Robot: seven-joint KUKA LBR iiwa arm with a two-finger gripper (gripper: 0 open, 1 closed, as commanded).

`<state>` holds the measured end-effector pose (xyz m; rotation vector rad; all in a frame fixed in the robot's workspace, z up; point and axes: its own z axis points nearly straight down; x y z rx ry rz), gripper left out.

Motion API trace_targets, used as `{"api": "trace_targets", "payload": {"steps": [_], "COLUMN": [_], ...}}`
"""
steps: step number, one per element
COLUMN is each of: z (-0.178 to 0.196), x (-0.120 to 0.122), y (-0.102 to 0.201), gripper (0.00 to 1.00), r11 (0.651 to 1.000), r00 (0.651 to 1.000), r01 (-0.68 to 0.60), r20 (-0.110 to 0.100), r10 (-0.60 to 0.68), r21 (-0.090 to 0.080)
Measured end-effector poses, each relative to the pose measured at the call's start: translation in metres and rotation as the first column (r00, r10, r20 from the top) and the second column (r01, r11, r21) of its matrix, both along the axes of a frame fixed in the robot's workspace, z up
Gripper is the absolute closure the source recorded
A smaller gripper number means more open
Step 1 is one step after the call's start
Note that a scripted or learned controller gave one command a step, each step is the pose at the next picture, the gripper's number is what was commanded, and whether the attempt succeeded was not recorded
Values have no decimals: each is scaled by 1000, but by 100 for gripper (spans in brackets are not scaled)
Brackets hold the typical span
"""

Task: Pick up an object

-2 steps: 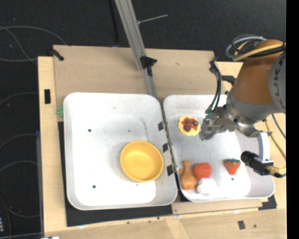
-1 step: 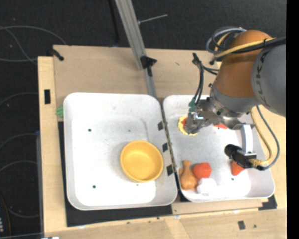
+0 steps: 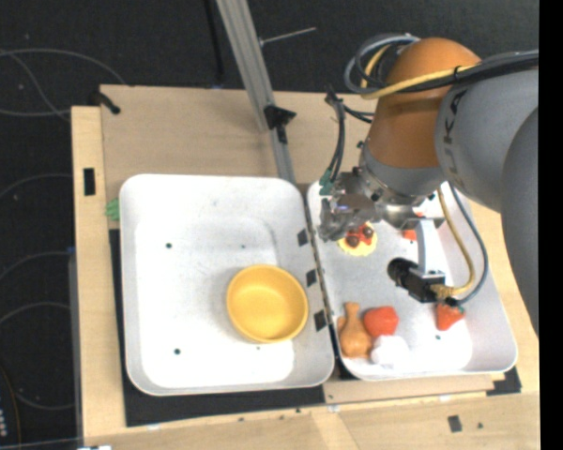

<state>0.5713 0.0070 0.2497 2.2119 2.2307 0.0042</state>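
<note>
Fingers' state: can't tell, wrist housing covers them; gripper [image 3: 342, 221] low over the right bin's near-left corner.

Left to right: left bin [image 3: 169, 214] carries 1 yellow bowl [image 3: 267, 303], upright, toward its right side, well apart from the gripper. Right bin [image 3: 493, 345] has the clutter: small yellow disc with red bits [image 3: 360, 241] just right of and slightly below the gripper, nearest candidate; orange drumstick-shaped piece [image 3: 354, 329] further down, long axis roughly up-down in view; red piece [image 3: 382, 320] and white piece [image 3: 389, 349] touching or nearly touching it; another red piece [image 3: 448, 317] at far right. A black fitting [image 3: 408, 279] on the arm hangs between disc and lower cluster. My read: nothing grasped, the disc is the short move. Bin wall at left is close, little room that side. Bins are smooth white plastic, so flat items could slide.
</note>
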Motion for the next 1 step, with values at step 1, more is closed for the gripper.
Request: {"api": "trace_targets", "payload": {"steps": [1], "z": [-13], "x": [18], "y": [48], "gripper": [100], "r11": [1000], "r00": [1000], "r01": [2], "r20": [-1], "r10": [-2], "r21": [-2]}}
